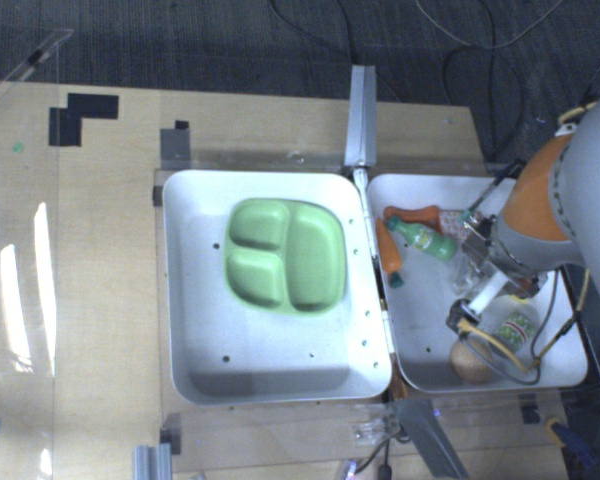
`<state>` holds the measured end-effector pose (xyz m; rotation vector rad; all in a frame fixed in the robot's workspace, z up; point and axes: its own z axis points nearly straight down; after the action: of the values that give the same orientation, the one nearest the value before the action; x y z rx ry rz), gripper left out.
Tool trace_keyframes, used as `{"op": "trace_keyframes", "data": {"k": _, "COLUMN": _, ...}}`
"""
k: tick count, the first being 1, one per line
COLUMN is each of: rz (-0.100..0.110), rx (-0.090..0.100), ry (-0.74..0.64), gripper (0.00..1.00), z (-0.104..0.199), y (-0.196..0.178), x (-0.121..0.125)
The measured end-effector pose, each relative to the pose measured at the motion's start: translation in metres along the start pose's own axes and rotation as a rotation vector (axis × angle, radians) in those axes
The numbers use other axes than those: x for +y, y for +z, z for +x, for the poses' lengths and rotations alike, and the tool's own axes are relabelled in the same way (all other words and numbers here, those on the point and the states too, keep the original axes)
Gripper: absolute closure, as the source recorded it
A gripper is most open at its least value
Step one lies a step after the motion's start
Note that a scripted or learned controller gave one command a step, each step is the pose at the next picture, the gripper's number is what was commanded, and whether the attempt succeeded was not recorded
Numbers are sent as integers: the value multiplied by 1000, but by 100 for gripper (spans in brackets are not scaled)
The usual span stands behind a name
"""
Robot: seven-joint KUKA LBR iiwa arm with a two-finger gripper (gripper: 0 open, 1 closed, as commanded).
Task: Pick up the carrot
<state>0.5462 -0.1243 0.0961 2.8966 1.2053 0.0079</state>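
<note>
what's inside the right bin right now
In the right bin: an orange carrot by its left wall, a green bottle beside it, and a tan ball. The gripper covers whatever lies beneath it.

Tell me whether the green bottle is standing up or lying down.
Lying down. The green bottle rests on its side on the floor of the right bin, cap end toward the carrot by the bin's left wall.

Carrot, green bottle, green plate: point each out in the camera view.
carrot [389,252], camera view, on the middle of its orange body by the right bin's left wall.
green bottle [421,239], camera view, on the middle of its body.
green plate [315,258], camera view, on its large right compartment.
</note>
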Motion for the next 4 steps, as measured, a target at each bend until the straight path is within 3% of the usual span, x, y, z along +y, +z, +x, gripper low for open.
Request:
{"op": "trace_keyframes", "data": {"k": 1, "rz": -4, "rx": 0, "ry": -536, "gripper": 100, "z": 61, "y": 8, "x": 18}}
{"op": "trace_keyframes", "data": {"k": 2, "rz": -12, "rx": 1, "ry": -1116, "gripper": 100, "z": 2, "y": 7, "x": 13}}
{"op": "trace_keyframes", "data": {"k": 3, "rz": -9, "rx": 1, "ry": -1115, "gripper": 0, "z": 1, "y": 8, "x": 13}}
{"op": "trace_keyframes", "data": {"k": 4, "rz": 47, "rx": -19, "ry": -843, "gripper": 0, "z": 74, "y": 12, "x": 56}}
